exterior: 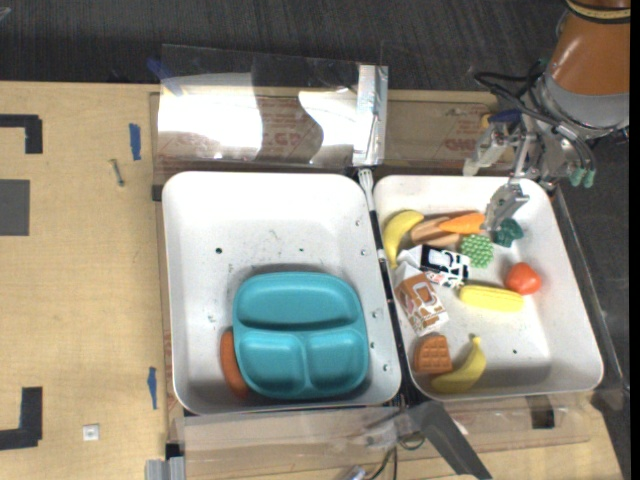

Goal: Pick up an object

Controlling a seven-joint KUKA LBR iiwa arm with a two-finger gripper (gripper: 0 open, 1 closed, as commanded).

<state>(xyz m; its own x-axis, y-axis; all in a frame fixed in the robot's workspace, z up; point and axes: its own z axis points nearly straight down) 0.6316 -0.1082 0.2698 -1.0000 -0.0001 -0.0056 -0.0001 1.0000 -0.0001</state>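
Starting nearest the camera: teal divided tray (300, 346) low in left bin (190, 218), orange item (229, 360) tucked under its left edge. Right bin (575, 353) holding the clutter: banana (462, 366) and waffle-like brown piece (432, 353) at the near end, printed packet (421, 301) and black-and-white item (444, 263) mid-bin, yellow corn-like piece (490, 298) touching red tomato (522, 279). Further back: second banana (399, 231), carrot (462, 224), green bumpy piece (479, 251), teal piece (508, 232). Gripper (503, 208) hanging over the far right corner of right bin, directly above the teal piece; whether apart or together, cannot tell at this angle, and nothing seen clamped. Key relation for the next move: likely target, teal piece, straight beneath gripper; carrot just to its left, long axis running left-right. Judged: descent stage, grasp not yet made. Risk: crowded neighbours nudged on closing.
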